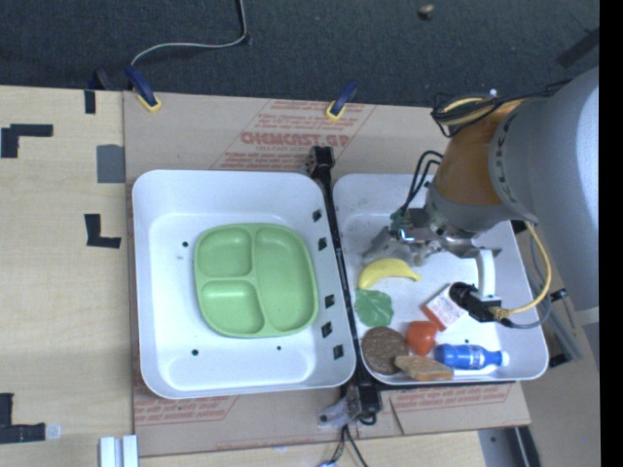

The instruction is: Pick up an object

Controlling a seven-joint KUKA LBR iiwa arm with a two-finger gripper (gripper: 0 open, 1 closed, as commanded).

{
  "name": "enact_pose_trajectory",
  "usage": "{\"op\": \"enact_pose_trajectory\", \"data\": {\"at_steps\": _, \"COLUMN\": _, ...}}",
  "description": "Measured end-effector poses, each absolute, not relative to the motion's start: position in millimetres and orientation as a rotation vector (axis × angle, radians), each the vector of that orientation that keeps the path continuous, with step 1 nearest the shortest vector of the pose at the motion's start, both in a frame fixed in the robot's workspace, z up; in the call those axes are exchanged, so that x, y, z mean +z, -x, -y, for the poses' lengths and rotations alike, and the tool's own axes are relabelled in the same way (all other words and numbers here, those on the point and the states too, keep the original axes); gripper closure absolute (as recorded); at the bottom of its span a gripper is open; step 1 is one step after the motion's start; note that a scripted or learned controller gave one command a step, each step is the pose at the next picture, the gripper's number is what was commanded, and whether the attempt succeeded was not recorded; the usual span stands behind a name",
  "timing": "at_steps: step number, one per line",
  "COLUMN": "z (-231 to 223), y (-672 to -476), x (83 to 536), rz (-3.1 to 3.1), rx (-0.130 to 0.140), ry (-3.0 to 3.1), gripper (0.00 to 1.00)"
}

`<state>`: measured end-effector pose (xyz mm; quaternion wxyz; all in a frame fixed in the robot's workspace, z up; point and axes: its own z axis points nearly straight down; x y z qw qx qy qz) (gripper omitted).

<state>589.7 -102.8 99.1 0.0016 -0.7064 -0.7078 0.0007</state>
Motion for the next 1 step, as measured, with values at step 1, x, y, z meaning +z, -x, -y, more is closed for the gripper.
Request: {"op": "enact_pose_trajectory", "data": {"at_steps": 1, "z": 99.2, "y": -576.2, "x": 90.9, "rz": 2.221, "rx": 0.003, "ry": 2.22, "gripper": 0.0}}
